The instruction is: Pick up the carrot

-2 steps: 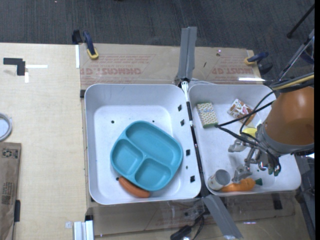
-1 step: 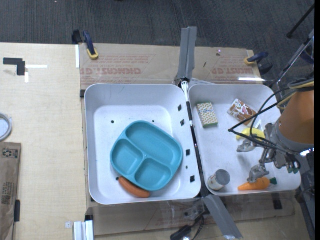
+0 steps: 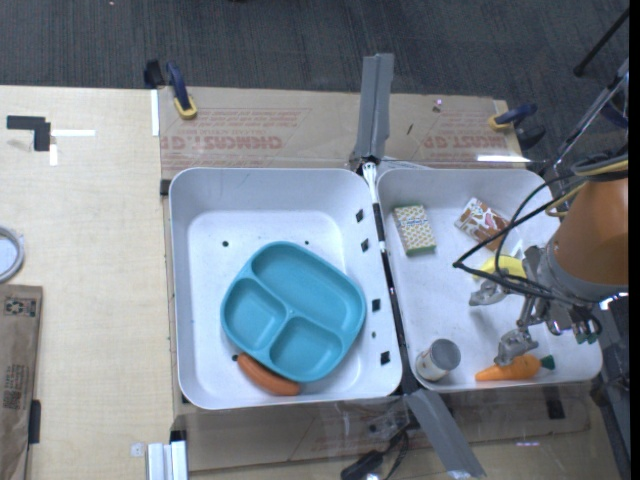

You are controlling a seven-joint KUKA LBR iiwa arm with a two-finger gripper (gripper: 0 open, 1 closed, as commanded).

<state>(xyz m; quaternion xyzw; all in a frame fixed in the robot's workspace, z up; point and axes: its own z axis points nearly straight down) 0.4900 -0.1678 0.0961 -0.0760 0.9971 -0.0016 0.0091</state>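
Arm (image 3: pixel 598 236): orange band, rounded, above grey wrist. Black cables loop across it. Gripper (image 3: pixel 515 346): bare silvery metal, two thin jointed fingers, small linkages and screws visible.

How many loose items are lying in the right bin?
5: green box and snack packet near the far wall, yellow item mid-bin, cup and carrot at the near wall. The arm may hide more.

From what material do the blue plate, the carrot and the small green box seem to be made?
Blue plate: probably molded plastic, judging by its even turquoise color, rounded compartments and soft sheen.
Carrot: likely a plastic toy, with smooth, uniform orange skin and a green end; real cannot be excluded.
Green box: looks like printed cardboard, with flat faces and sharp edges.
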